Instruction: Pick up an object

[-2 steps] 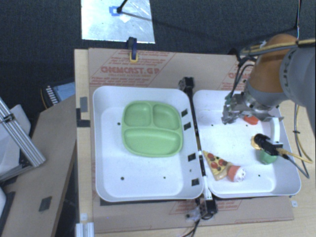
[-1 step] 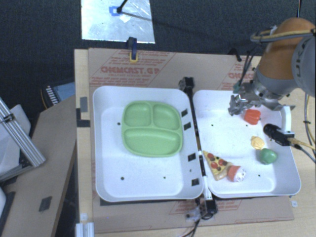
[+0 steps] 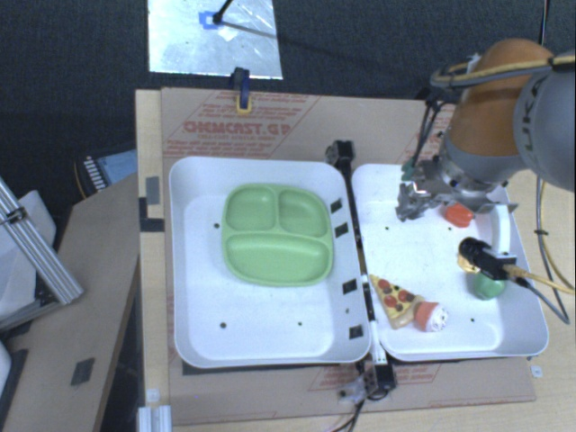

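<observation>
My gripper (image 3: 412,207) hangs over the back left part of the right bin (image 3: 522,336), and the grey arm with its orange band reaches in from the right. Just to the right of the gripper lies a small red-orange object (image 3: 459,213), close to it but not held. A green object (image 3: 489,287) sits near the bin's right side, partly hidden by robot parts. A toy pizza slice (image 3: 395,298) lies at the bin's front left. Touching it on the right is a small red and white object (image 3: 430,317).
The left bin (image 3: 193,331) holds a green divided plate (image 3: 274,234). A black divider strip (image 3: 353,241) runs between the two bins. Cardboard (image 3: 243,124) lies under both bins, and an aluminium frame (image 3: 31,250) stands at the far left.
</observation>
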Robot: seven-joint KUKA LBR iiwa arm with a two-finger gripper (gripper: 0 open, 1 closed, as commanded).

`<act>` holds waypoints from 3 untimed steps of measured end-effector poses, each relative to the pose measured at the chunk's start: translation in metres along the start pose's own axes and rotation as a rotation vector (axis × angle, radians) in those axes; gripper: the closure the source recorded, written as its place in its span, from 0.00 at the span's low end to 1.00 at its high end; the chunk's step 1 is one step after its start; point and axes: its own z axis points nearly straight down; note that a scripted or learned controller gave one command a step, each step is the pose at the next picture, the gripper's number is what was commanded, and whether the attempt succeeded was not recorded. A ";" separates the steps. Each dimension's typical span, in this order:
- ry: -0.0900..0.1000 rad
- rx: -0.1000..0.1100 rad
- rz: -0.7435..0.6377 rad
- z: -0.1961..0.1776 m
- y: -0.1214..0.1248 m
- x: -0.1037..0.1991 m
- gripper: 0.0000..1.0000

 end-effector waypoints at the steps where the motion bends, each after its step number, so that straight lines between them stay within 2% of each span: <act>1: 0.001 0.000 -0.002 -0.006 -0.022 0.058 1.00; 2: 0.001 -0.001 -0.003 -0.014 -0.027 0.113 1.00; 3: 0.000 0.002 -0.001 -0.003 -0.049 0.157 1.00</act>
